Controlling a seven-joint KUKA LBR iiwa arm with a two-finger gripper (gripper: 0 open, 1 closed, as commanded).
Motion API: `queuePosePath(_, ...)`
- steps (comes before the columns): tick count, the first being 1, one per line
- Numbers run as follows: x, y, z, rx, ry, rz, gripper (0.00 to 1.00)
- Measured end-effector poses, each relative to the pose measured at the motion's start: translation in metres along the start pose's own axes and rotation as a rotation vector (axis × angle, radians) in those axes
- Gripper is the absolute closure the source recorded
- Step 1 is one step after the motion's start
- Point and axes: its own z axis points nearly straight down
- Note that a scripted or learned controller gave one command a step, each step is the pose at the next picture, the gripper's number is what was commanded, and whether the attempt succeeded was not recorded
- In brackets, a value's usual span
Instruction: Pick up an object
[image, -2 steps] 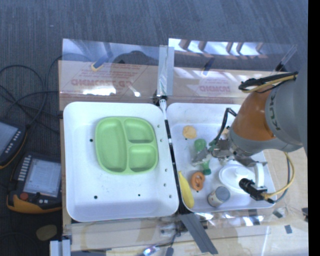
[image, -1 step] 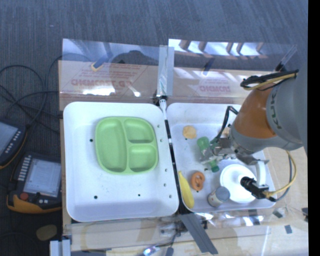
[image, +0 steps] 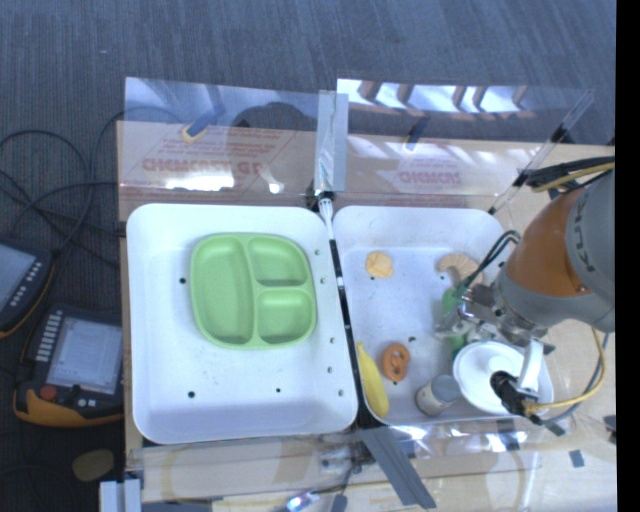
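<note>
The right bin (image: 420, 232) holds several small objects. A round orange biscuit (image: 378, 264) lies near its back left, and a tan piece (image: 457, 264) sits further right. An orange ring-shaped item (image: 396, 361) and a yellow banana (image: 372, 381) lie at the front left. At the front are a grey cup (image: 433, 395) and a white bowl (image: 484, 376). My gripper (image: 462, 318) is down in the right half of this bin, right over a green object (image: 451, 299) that it partly hides. The bowl sits just in front of it.
The left bin (image: 160, 300) holds a green divided plate (image: 254, 290). A low divider wall (image: 338, 290) separates the two bins. The arm with its orange band (image: 545, 250) covers the right bin's right side. Clear panels stand behind both bins.
</note>
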Motion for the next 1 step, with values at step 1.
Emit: queuePosePath(1,0.0499,0.0081,-0.1648,0.020,-0.012,0.132,1.00)
